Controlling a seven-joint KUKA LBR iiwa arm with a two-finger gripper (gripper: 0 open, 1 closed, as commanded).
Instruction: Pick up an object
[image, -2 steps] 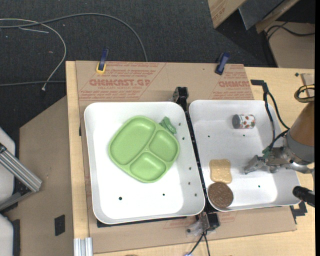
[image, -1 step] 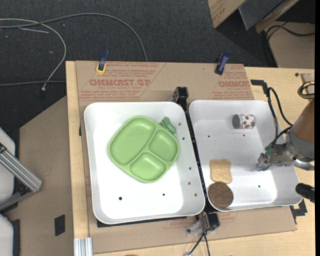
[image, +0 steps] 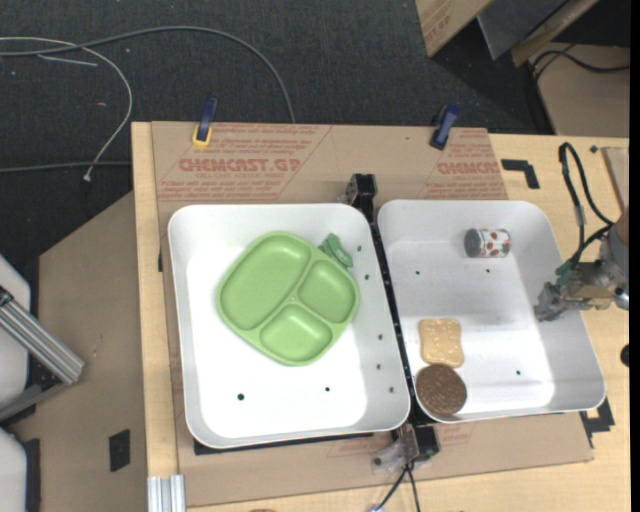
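Hand (image: 556, 300) sits at right bin's (image: 520, 225) right rim, over the edge; can't tell its state, nothing visibly in it. In that bin: small can (image: 487, 242) on its side near back, cracker (image: 441, 341) touching brown disc (image: 441, 390) at front-left. Left bin (image: 200, 330) holds green divided plate (image: 288, 297).

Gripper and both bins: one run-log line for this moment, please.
gripper: at right bin's right edge, holding nothing | right bin: can, cracker, brown disc | left bin: green divided plate
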